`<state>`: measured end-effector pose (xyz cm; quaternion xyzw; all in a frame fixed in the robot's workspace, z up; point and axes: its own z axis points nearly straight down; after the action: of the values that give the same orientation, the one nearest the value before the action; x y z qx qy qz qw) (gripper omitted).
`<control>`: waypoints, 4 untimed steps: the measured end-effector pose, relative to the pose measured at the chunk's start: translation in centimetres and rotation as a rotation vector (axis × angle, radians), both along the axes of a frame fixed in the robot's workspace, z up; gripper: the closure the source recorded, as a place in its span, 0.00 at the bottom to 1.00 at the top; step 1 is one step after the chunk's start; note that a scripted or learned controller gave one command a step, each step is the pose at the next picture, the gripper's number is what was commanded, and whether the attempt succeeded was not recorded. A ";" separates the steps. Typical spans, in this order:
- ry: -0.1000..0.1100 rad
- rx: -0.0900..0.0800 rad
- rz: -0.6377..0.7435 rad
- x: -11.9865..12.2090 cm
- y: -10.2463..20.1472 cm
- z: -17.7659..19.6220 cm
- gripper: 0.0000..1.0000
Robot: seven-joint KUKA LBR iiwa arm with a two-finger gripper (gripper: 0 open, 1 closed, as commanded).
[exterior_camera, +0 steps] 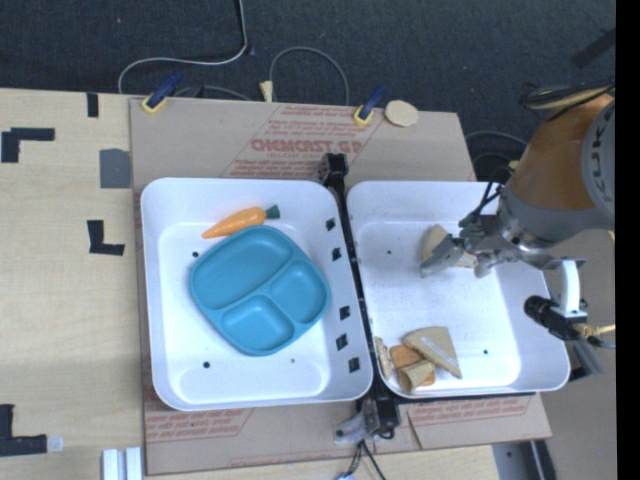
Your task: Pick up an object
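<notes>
Bins sit side by side on a cardboard sheet point(300, 143) that covers part of the table point(60, 308). The left bin point(160, 208) holds a blue tray point(260, 290) with three compartments, lying flat near the bin's middle. An orange carrot point(238, 221) with a green top lies just beside the tray's upper edge, pointing down-left, its green end toward the divider between the bins.

The right bin point(500, 203) holds a small heap of tan and brown pieces point(422, 356) in its lower left corner, close to the wall; a pale wedge lies on top of the darker bits. Exactly what the pieces are is hard to tell.

The arm point(560, 178) reaches in from the right, its orange band above the grey wrist, over the right bin's upper right part. The pincer point(447, 254) points left, low over the bin floor. A beige lump point(433, 240) sits right at its tip, touching or just beside the fingers. I cannot tell whether the fingers are spread or pressed together, nor whether the lump sits between them; the tip and the lump blur into one shape.

Beyond the bins, two clamps point(160, 98) grip the sheet's far edge, one at each end, and a round tan disc point(401, 114) lies near the right clamp. Thin white cables point(240, 28) loop across the dark carpet point(400, 18) behind the table. Black tape marks point(30, 143) show on the table's left side.
</notes>
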<state>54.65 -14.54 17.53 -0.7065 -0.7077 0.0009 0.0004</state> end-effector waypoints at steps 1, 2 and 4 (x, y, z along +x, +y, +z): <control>-0.006 -0.004 0.000 6.0 -3.1 -8.5 0.00; -0.014 -0.005 0.000 9.6 -6.5 3.4 0.00; -0.010 -0.005 0.000 7.5 -3.8 -7.8 1.00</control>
<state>62.18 -18.30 9.76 -0.7065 -0.7077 -0.0008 -0.0048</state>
